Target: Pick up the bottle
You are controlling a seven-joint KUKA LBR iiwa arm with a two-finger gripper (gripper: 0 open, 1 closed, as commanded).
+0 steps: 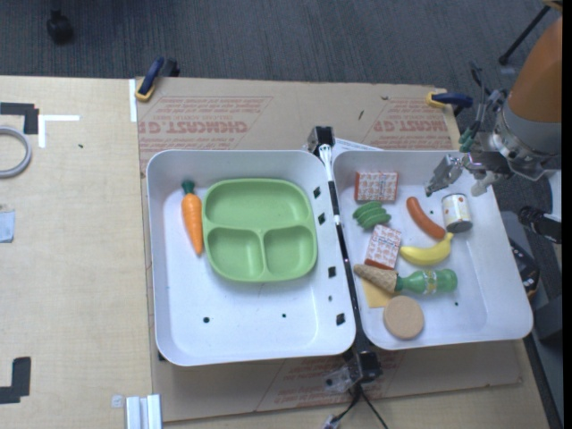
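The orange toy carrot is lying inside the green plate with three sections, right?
Not quite. In the camera view, the orange toy carrot lies beside the green plate with three sections, on the white floor of the left bin, along the plate's left edge, not inside it.

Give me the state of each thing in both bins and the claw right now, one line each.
Bottle: lying on its side, right bin, not gripped.
Claw: open, holding nothing, above the can.
Can: on its side.
Banana: lying flat, just above the bottle.
Hot dog: lying flat.
Carrot: lying beside the green tray.
Green tray: upright in the left bin.
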